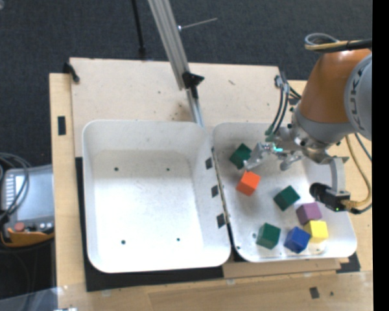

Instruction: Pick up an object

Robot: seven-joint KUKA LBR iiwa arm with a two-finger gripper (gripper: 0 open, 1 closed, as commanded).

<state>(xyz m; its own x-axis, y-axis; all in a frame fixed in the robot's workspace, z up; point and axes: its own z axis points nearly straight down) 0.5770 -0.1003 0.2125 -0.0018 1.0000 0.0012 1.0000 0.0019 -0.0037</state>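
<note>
The right bin holds several small cubes. A dark green cube lies at its upper left, with an orange cube just below it. Another green cube sits mid-bin. Along the front lie a third green cube, a blue cube, a yellow cube and a purple cube. My gripper hangs over the bin's upper part, just right of the dark green cube and above the orange one. Nothing shows held in it.
The left bin stands beside the right one, sharing a middle wall. A slanted metal rail rises behind the bins. The arm's orange-banded body and its cables overhang the right bin's far-right side.
</note>
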